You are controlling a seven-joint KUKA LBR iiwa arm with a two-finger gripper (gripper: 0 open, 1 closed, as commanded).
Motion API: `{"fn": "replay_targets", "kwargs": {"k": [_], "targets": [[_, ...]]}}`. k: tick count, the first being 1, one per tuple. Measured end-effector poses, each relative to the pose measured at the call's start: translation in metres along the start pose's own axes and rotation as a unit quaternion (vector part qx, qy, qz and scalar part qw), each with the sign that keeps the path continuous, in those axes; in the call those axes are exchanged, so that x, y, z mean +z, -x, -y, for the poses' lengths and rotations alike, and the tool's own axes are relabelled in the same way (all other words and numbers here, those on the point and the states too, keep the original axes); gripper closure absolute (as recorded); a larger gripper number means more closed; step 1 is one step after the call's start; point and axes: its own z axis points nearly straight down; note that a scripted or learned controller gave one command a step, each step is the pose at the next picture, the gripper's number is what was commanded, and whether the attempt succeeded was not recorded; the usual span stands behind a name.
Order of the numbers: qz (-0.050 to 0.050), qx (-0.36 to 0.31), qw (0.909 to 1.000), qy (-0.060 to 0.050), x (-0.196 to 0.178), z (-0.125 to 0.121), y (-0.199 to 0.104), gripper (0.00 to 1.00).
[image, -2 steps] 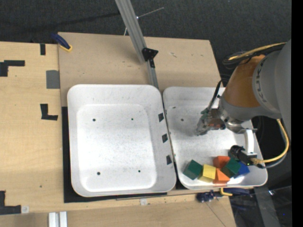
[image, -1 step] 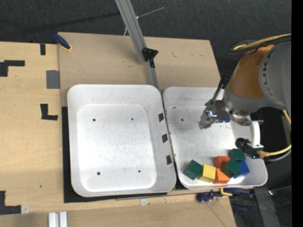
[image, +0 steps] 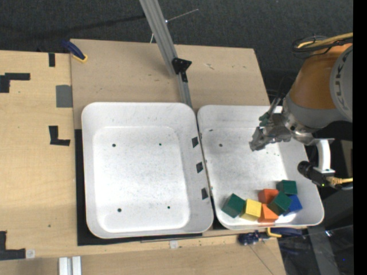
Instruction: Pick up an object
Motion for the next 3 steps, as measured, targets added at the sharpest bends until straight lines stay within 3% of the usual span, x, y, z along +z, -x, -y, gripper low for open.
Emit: {"fn": "replay_targets", "kwargs": {"k": [1,3], "targets": [[0.000,0.000,1.0000,0.001,-0.018,-0.001,0.000,1.00],[-0.001,-0.003,1.0000,0.000,-0.022,-0.006,-0.090,1.00]]}}
